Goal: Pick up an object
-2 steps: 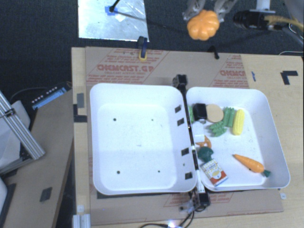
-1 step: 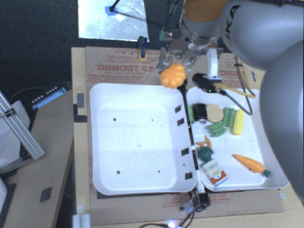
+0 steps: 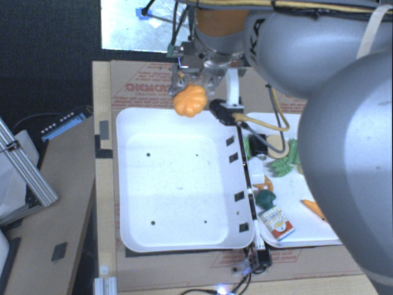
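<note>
A: Orange pumpkin-shaped object (image 3: 190, 101): we see it clamped at its top between the fingers of the gripper (image 3: 195, 83), hanging over the far rim of the left white bin (image 3: 132, 165).

B: And the arm?

A: We note the grey arm (image 3: 325, 60) with its orange band (image 3: 230, 5) reaching in from the right, over much of the right bin (image 3: 307, 235).

B: What lies in that bin?

A: We make out a green leafy item (image 3: 284, 160), a dark teal object (image 3: 265, 198), an orange piece (image 3: 312, 208) and a small red-and-white carton (image 3: 277, 222); its print is too small to read.

B: Any legible writing?

A: Red lettering on the cardboard (image 3: 138, 82) under the bins, which we cannot read reliably.
</note>
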Available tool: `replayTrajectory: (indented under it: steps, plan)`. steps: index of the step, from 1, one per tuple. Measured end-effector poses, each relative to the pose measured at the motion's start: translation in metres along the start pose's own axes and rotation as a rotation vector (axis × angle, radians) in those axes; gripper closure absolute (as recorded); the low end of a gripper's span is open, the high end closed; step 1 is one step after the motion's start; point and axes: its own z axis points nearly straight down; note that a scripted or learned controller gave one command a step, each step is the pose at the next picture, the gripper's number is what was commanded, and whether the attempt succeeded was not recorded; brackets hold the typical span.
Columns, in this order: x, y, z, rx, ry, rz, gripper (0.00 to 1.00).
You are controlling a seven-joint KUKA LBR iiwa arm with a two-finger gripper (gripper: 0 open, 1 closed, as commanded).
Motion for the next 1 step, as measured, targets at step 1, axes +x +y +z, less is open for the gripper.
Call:
replayTrajectory:
  steps: [1]
  plan:
    - [-0.0037,0.0011,-0.1439,-0.018,0.003,0.003,1.00]
